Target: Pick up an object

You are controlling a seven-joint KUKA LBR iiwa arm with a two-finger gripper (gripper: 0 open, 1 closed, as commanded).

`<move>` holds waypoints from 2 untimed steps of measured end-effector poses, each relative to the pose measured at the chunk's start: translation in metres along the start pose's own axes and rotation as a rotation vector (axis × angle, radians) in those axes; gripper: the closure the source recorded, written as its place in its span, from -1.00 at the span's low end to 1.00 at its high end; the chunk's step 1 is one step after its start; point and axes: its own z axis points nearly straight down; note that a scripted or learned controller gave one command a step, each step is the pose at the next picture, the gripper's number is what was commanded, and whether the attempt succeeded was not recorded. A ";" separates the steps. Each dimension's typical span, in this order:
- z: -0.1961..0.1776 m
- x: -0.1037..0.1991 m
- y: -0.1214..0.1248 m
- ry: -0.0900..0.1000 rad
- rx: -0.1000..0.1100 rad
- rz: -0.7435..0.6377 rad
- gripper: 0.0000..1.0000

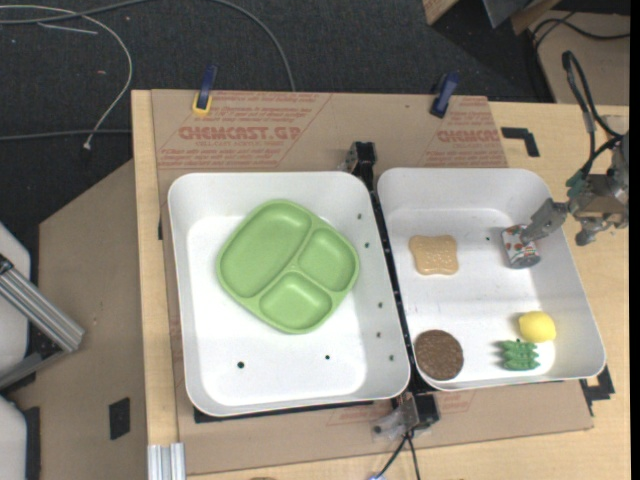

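While gripper (520, 249) hangs over right bin (560, 298) near its far-right wall, can't tell its grip state. Four objects in that bin: tan toast piece (435, 255) left of gripper, yellow lemon (537, 326), green leafy toy (519, 355) and brown round patty (438, 354) nearer front. Left bin (200, 358): one green divided plate (289, 265). Cardboard-topped bench (300, 133), two blue clamps (207, 87) at back edge, dark carpet floor (330, 18).

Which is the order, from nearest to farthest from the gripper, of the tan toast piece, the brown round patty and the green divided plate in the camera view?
Measured from the gripper, at the right bin's far right side:
1. Tan toast piece, just left of it in the same bin.
2. Brown round patty, at that bin's near left corner.
3. Green divided plate, in the left bin.
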 end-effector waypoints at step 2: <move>0.056 -0.001 0.000 -0.001 -0.006 -0.003 -1.00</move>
